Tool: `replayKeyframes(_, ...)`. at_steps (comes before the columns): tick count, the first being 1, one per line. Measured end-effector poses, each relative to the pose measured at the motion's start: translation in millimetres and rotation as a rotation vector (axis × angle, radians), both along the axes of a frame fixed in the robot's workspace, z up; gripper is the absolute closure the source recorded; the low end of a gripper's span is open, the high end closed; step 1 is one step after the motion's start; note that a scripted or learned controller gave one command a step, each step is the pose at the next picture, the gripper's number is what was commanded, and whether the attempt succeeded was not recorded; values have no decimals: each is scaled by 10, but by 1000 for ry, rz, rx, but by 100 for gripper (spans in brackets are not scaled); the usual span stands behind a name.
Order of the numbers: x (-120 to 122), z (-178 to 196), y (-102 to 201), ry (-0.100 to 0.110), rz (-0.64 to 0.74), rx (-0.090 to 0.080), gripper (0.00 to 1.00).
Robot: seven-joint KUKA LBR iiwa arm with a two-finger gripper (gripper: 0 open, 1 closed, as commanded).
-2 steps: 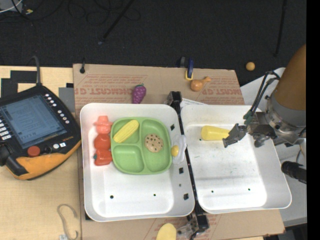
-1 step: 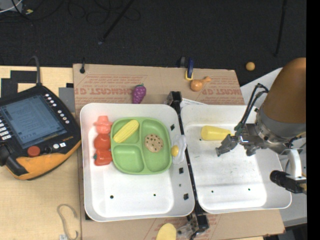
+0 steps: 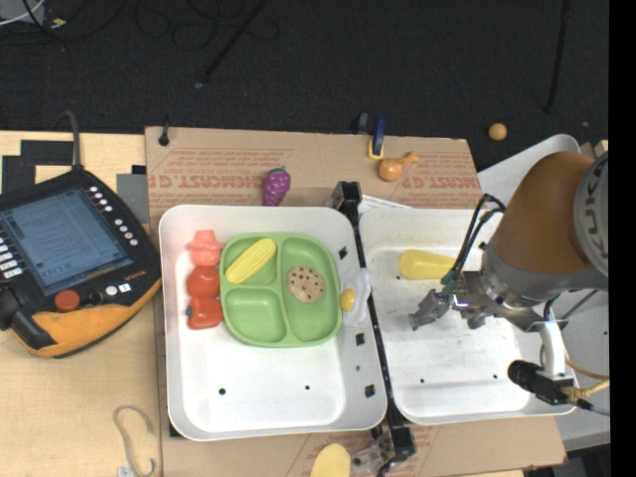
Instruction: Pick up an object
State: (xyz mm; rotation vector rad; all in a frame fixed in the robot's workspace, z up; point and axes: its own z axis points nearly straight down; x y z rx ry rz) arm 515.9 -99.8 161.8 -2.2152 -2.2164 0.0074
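My gripper [image 3: 430, 312] hangs low over the right bin [image 3: 467, 396], near its middle. A yellow object [image 3: 427, 263] lies just behind it toward the bin's far wall, apart from it. In the left bin [image 3: 258, 396] a green divided plate [image 3: 260, 316] carries a yellow corn cob [image 3: 248, 259] and a round cookie [image 3: 306, 284]. A red and pink toy [image 3: 203, 281] lies left of the plate. A small yellow piece [image 3: 349, 301] sits at the plate's right edge.
A purple grape bunch [image 3: 276, 184] and an orange toy [image 3: 395, 167] lie on the cardboard behind the bins. A teach pendant [image 3: 70, 256] rests at the left. A yellow object [image 3: 331, 459] lies in front of the bins.
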Motion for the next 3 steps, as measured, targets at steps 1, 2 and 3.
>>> replayKeyframes(1, 19, -626, -33, 0, 0, 0, 0)
replayKeyframes(2, 11, -753, -26, -4, -3, 0, 0)
replayKeyframes(3, 9, -640, -53, -5, -13, -1, 100)
